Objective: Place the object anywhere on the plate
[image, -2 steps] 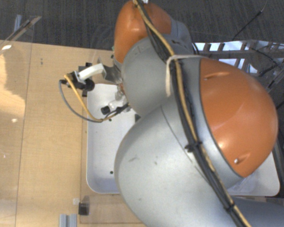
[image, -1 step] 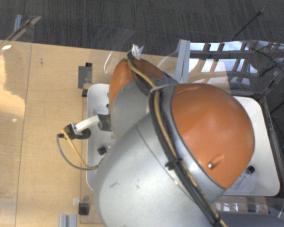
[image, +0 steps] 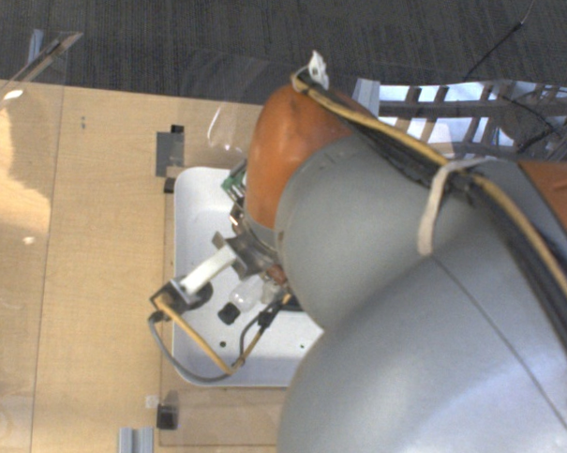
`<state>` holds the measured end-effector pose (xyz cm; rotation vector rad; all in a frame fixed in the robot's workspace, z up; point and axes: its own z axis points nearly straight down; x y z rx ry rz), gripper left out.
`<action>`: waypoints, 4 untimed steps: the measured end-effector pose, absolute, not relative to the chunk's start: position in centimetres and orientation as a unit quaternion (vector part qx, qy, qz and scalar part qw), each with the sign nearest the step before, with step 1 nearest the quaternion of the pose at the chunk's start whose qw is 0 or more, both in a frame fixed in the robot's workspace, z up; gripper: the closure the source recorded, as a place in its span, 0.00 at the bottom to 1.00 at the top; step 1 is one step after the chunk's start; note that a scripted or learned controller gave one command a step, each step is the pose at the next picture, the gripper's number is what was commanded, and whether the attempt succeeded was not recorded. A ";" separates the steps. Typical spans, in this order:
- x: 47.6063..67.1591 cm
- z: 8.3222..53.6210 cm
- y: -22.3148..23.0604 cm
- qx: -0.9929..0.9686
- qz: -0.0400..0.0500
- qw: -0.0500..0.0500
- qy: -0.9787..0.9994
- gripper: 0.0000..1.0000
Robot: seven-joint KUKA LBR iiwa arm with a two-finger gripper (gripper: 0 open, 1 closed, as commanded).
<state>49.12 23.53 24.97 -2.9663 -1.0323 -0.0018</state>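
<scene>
My gripper (image: 255, 278) hangs low over the white bin (image: 195, 217), under the orange band of the arm. The wrist's grey body covers most of it. A small black object (image: 228, 313) lies on the bin floor just left of and below the gripper; I cannot tell whether they touch. A sliver of something green (image: 235, 180) peeks out at the bin's far edge, and the arm hides the remainder of it.
The big grey arm (image: 421, 302) covers the right half of the view and most of the bins. Wooden bench top (image: 76, 259) lies left of the bin. Small black clamps (image: 173, 150) (image: 166, 415) sit at the bin's left corners.
</scene>
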 end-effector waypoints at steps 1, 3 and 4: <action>55.9 17.9 23.5 -0.944 0.001 0.000 -0.330 1.00; 64.8 24.6 23.5 -0.887 -0.001 0.000 -0.461 1.00; 64.8 24.6 23.5 -0.887 -0.001 0.000 -0.461 0.00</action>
